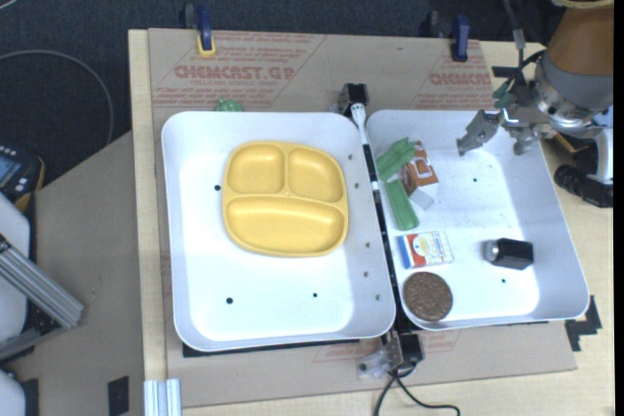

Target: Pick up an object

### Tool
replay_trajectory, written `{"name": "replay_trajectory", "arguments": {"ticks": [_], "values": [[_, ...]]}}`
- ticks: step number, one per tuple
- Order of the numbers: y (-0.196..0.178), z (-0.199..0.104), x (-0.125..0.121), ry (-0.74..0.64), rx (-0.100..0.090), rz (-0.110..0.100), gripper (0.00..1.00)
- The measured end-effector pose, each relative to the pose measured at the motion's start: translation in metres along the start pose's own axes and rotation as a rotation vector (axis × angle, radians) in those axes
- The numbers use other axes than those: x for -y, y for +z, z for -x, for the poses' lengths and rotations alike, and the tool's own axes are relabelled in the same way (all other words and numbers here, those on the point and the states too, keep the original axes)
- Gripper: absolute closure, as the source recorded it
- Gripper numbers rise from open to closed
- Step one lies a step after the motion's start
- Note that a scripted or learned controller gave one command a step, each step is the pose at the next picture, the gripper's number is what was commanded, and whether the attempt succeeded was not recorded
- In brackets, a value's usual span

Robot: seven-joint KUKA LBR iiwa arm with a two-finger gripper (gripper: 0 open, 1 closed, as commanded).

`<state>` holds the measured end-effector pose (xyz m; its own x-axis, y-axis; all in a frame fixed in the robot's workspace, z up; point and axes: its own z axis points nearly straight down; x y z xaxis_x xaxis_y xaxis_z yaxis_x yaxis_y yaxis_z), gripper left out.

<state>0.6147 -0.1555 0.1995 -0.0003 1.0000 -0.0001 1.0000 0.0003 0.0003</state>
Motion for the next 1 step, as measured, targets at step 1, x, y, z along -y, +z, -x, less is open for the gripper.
{"name": "replay_trajectory", "arguments": {"ticks": [1], "values": [[-0.0112, 0.0001, -0.0008, -0.001, 0.001, 0.003, 1.0]]}}
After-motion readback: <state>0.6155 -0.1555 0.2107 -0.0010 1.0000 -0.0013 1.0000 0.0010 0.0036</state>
